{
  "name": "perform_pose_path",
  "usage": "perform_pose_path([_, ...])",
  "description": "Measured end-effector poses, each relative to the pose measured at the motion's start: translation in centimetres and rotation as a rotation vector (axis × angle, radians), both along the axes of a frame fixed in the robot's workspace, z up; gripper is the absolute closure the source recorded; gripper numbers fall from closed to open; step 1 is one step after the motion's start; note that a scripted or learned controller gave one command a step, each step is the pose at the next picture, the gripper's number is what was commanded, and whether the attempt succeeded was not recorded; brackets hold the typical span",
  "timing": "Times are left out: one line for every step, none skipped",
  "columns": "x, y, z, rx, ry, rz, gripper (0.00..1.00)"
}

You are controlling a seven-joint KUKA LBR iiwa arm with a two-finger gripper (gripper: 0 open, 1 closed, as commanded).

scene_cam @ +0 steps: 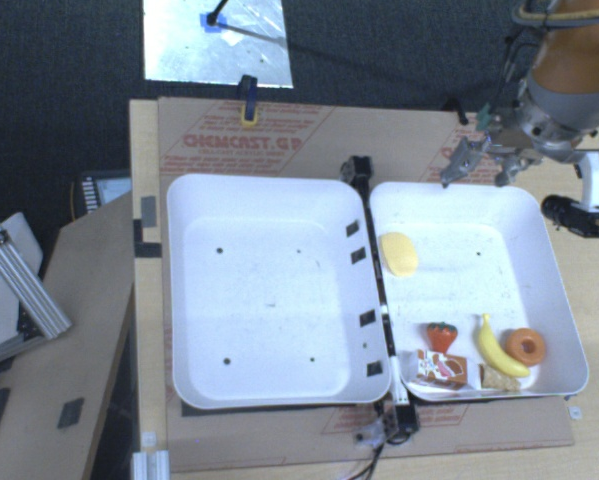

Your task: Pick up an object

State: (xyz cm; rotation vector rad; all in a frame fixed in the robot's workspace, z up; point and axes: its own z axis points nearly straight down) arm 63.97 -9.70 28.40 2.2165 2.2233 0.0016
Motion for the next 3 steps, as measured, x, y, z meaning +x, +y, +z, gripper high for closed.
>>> perform_pose_path([2.7, -1.5, -18.2, 0.001, 0.008, -0.001, 0.0])
perform_pose_path([2.8, -11.0, -17.6, -0.005, -0.002, -0.008, 0.0])
perform_pose_path([3.1, -10.3, -16.4, -0.002, -0.005, 0.001, 1.0])
